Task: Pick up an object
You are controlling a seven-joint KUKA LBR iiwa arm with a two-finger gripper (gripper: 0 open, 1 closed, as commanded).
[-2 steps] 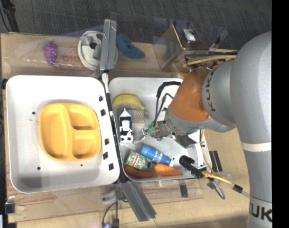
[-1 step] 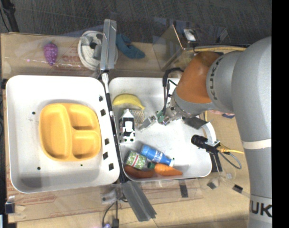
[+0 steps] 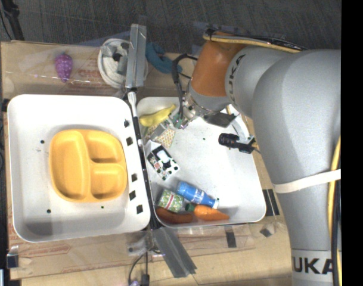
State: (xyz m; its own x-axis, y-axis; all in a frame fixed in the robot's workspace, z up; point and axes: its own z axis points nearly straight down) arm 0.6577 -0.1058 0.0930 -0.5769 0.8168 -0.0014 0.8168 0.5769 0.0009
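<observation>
Smooth grey arm (image 3: pixel 288 118) curves down into the right white bin (image 3: pixel 241 177); its claw (image 3: pixel 180 119) meets a glossy yellow banana (image 3: pixel 154 117), grip impossible to tell. Cylindrical blue bottle (image 3: pixel 196 194) lies near the tapered carrot (image 3: pixel 210 214).

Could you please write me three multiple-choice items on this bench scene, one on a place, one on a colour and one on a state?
1. Where does the yellow divided tray lie?
A. In the left bin
B. In the right bin
C. On the bench beyond the bins

2. What colour is the bottle near the front edge of the right bin?
A. Red
B. Blue
C. Black

3. How does the carrot lie?
A. Standing upright against the wall
B. Flat at the bin's front edge
C. Lifted clear of the bin

Answers:
1. A, since the tray rests in the middle of the left bin.
2. B, since its body is blue with a white cap end.
3. B, since it lies flat along the front wall beside the bottle, far from the gripper at the bin's back corner.
</observation>
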